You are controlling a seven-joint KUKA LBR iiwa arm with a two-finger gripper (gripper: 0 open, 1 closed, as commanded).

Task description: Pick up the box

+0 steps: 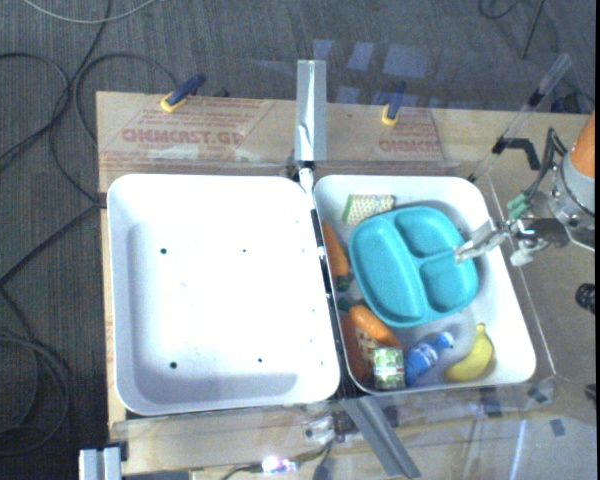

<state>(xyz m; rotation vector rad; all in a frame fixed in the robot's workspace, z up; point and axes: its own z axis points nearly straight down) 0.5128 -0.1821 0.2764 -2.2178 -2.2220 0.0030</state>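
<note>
The state of the jaws cannot be told: the gripper is seen as a pale metallic tip, too small and too blurred for it to be judged open or closed. Nothing is seen clamped in it. The tip is placed over the right-hand rim of a blue divided plate, and contact with that rim cannot be confirmed.

The plate is tilted and is lodged in the middle of the right bin. The box, green and cream, is found at the far side of this bin. It is just beside the plate's upper left edge, partly covered by it, and well apart from the gripper.

Along the bin's left wall an orange carrot is noted. A second carrot is lying below the plate. At the near side a small green-and-white packet, a blue bottle and a banana are set in a row, close together.

The left bin is placed against the right one, their rims touching. Both are borne by a brown board, to whose far edge two yellow clamps are fixed. The arm is entered from the right, its orange band visible at the edge.
</note>
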